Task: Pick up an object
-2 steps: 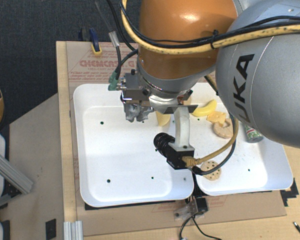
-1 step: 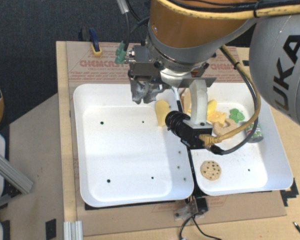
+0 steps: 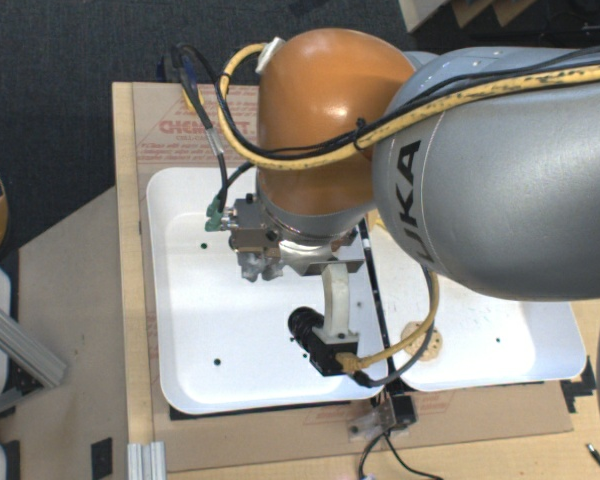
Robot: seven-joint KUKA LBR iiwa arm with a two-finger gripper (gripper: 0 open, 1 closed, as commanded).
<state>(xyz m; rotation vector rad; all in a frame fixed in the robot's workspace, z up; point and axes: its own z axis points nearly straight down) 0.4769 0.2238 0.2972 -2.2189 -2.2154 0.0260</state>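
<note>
1. The likeliest thing to pick is a small tan thing [image 3: 433,345], which appears to lie in the right bin [image 3: 525,353], near the front and close to the side it shares with the left bin [image 3: 185,308]; a yellow cable [image 3: 423,320] hanging from the arm [image 3: 500,188] crosses it, so its shape cannot be told
2. The left bin's floor bears a few dark specks [image 3: 217,361], too small to identify; I would not judge them worth a grasp
3. The gripper [image 3: 263,260] sits under the orange wrist, over the middle of the left bin and well apart from the tan thing; the wrist covers it, so I cannot tell whether it is open or closed, and nothing can be seen held in it
4. The step in hand looks like the approach: the gripper should rise enough to clear the shared rim, cross toward the right bin, centre above the tan thing and only then go straight down, opened beforehand
5. Since the thing lies close to the bin's side, turn the gripper so that it closes along that side, not across it, lest one side land on the rim
</note>
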